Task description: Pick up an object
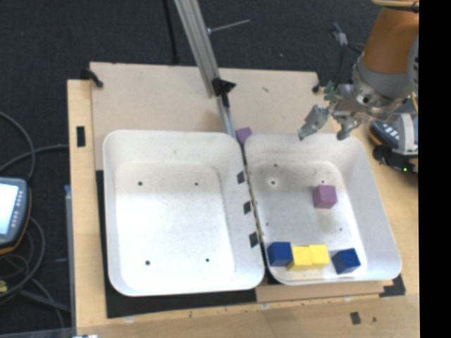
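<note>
White bins (176,143) hold a purple cube (325,196), two blue cubes (280,253), and a yellow block (310,256).

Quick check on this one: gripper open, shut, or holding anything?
Gripper: open, holding nothing, above the far rim of the right bin.

We see a robotics lab: a plywood bench (141,97) with two white bins (127,153), an aluminium camera mast (197,34), loose cables (21,153) and a teach pendant (10,210) on dark carpet
</note>
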You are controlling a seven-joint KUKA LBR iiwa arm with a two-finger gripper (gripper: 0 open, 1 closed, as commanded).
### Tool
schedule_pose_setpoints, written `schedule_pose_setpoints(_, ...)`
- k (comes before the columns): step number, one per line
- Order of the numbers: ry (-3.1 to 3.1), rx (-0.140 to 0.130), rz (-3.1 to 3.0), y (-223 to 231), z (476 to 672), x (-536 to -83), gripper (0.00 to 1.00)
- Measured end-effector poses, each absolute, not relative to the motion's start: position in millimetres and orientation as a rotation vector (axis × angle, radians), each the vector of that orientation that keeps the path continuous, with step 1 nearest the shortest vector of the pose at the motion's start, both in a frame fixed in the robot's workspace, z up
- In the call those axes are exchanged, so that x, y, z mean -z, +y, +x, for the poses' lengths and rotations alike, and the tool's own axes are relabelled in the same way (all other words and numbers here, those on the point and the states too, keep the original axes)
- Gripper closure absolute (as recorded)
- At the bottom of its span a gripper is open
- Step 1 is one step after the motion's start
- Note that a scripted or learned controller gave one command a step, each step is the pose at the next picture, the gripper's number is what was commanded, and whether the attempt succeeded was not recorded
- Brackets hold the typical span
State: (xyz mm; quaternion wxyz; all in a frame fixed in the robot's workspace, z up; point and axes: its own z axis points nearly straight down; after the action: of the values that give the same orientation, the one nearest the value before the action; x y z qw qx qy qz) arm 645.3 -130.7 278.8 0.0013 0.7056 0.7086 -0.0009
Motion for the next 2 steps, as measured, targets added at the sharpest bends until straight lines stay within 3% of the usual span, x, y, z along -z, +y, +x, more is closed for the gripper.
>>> schedule_pose_setpoints(1, 2.221, 0.009, 2.227, -171.1, 628.5, -175.7, 0.0)
schedule_pose_setpoints(2, 2.22, 0.005, 2.225, -177.8, 587.5, -150.9, 0.0)
